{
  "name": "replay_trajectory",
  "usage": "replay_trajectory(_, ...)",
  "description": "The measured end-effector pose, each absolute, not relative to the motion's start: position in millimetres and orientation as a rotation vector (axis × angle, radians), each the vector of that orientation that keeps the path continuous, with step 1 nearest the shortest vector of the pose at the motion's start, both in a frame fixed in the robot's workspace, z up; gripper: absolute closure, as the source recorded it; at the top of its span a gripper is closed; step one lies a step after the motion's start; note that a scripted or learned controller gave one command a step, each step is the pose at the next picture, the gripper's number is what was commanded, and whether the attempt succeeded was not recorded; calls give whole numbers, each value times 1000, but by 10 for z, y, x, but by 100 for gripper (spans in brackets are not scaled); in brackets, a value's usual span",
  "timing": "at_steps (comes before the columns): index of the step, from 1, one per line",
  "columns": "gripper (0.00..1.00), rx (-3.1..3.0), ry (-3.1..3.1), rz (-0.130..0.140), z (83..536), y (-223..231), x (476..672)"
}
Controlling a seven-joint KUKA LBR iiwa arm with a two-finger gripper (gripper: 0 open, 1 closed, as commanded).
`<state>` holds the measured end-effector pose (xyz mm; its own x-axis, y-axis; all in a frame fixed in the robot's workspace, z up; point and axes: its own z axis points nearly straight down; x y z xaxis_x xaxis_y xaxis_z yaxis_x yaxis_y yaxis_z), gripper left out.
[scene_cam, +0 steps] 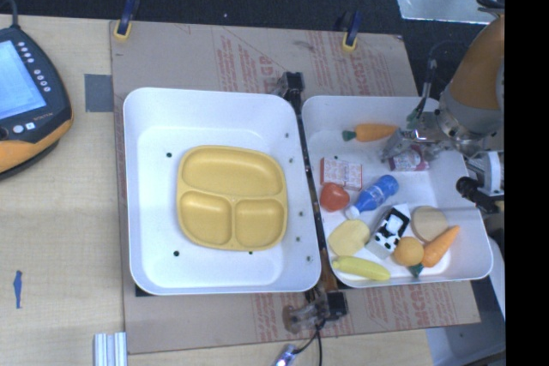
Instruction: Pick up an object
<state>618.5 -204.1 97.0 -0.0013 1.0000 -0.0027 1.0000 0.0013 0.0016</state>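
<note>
Camera view shows a yellow tray (232,196) in the left bin (146,184). The right bin (467,266) holds toys: a tomato (334,196), banana (361,268), blue bottle (376,192) and carrot (439,244). At its far right side the gripper (410,143) hangs low; nothing sits between it.

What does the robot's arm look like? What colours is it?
The arm is chunky and rounded, with an orange band and grey below it. Its gripper is small, made of silvery metal and dark parts. A thin dark cable runs down beside the arm.
</note>
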Motion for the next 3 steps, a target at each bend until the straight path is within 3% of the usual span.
replay_trajectory(1, 0, 2218, 2230, -15, 950, -1790, 6549)
replay_trajectory(3, 0, 2213, 2226, -11, 950, -1258, 6568)
